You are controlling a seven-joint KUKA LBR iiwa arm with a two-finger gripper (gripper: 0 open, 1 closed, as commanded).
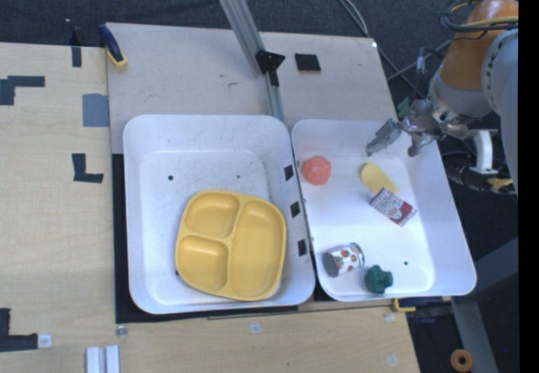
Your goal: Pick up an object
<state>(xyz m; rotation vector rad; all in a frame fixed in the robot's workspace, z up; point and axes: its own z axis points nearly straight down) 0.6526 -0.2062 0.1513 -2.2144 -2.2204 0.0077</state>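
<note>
- In the right bin (446, 220), nearest the camera, a green toy (378, 279) lies beside a small printed can (344, 258).
- Farther back lie a red-and-white packet (393, 206), a yellow oblong piece (376, 176) and a pink ball (317, 169).
- The pincer (396, 141) hangs over the bin's far edge, fingers spread wide, holding nothing.
- The yellow piece is the likeliest target: it lies just below and slightly left of the pincer, long axis slanting.

The grey arm (497, 68) reaches in from the right, its orange band (472, 47) above the wrist. The hand (400, 140) points leftward and down, its two fingers (381, 139) seemingly spread apart, nothing between them.
</note>
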